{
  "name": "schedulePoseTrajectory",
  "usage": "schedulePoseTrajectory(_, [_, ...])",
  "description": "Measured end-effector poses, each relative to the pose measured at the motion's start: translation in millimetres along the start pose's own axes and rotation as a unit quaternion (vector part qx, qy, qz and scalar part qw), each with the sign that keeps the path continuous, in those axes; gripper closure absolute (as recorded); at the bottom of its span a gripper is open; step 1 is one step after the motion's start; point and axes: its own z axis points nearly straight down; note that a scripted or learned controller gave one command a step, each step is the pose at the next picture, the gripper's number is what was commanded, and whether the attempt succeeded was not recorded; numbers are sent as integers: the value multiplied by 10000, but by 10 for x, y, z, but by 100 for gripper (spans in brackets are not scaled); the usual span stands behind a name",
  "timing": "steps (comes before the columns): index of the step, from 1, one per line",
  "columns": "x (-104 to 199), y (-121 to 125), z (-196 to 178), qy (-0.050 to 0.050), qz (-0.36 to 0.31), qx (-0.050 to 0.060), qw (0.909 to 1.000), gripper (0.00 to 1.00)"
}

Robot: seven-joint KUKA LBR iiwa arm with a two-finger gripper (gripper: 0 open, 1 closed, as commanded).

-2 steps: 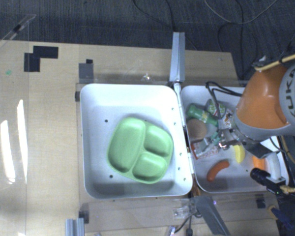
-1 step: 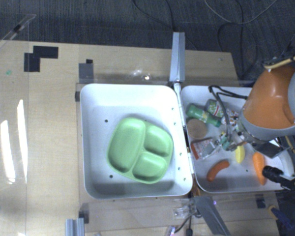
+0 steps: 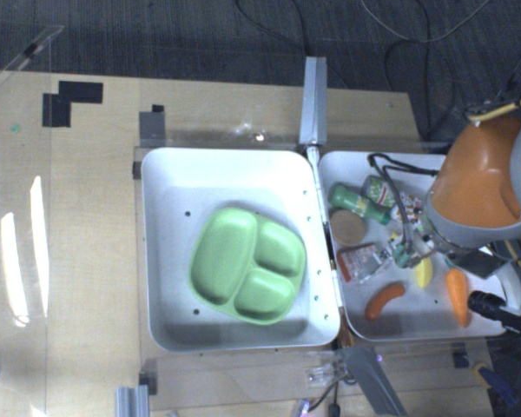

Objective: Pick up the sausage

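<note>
Sausage point(image 3: 385, 301) in the lower middle of the right bin point(image 3: 504, 327), long axis slanting up to the right. Tool point(image 3: 405, 248) just above and right of it, grip state impossible to tell.

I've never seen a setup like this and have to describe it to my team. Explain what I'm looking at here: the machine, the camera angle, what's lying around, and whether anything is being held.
This is one camera fixed above a workbench, looking down at a slant. The big grey and orange shape on the right is a robot arm reaching in; its tool hangs over the right bin, but its tip is too cluttered to tell whether it grips anything.

Two shallow white bins sit side by side. The left bin holds a green divided tray. The right bin holds toy foods: a reddish sausage lying loose near the front, an orange carrot, something small and yellow, a green bottle and a wrapped packet. The arm is meant to pick up the sausage.
</note>
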Motion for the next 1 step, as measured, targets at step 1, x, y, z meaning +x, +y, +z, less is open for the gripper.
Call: schedulePoseTrajectory(1, [127, 365, -6, -4, -145, -9, 9999, 0])
